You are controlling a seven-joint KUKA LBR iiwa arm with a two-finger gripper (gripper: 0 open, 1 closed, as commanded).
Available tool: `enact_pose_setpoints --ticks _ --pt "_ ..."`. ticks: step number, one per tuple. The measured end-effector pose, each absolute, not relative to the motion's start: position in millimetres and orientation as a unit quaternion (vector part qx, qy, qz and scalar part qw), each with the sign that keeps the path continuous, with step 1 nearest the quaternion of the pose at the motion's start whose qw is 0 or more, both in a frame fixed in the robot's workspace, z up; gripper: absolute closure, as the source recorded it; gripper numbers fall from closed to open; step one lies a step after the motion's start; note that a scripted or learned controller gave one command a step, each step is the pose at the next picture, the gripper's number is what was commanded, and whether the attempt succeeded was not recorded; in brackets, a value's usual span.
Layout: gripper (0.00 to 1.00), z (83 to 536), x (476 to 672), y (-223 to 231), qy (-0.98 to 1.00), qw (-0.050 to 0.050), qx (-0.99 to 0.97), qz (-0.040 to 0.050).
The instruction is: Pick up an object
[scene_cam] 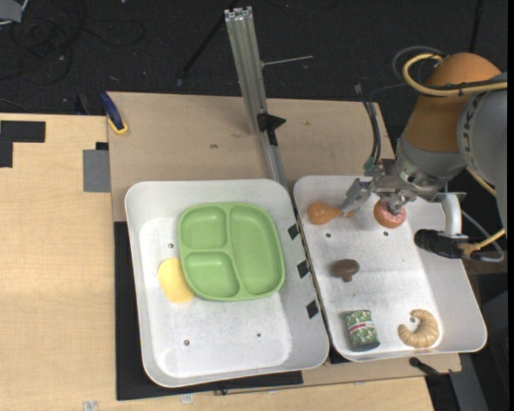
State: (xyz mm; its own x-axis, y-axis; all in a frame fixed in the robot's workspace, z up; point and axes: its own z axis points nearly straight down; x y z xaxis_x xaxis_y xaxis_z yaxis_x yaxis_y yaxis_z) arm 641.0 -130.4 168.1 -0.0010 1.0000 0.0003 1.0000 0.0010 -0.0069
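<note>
Five items in your right bin; tool (384,197) over the donut (391,214), grip unclear; descend next.

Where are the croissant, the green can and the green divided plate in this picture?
croissant (420,329), camera view, middle of its curved body.
green can (360,330), camera view, its side label.
green divided plate (231,252), camera view, central divider ridge.

The gripper (379,197) hangs over the right bin (450,315), just beside a pink doughnut (391,214). An orange piece (322,213), brown mushroom (345,269), green can (360,329) and croissant (420,328) lie there, seemingly untouched. The left bin (231,349) holds a green tray (231,252) and a yellow object (174,281).
</note>
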Motion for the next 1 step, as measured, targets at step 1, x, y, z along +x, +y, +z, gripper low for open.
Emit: enact_pose_setpoints --ticks 1 --pt "0.00 103.8 642.9 -130.8 -0.707 0.003 -0.707 0.0027"
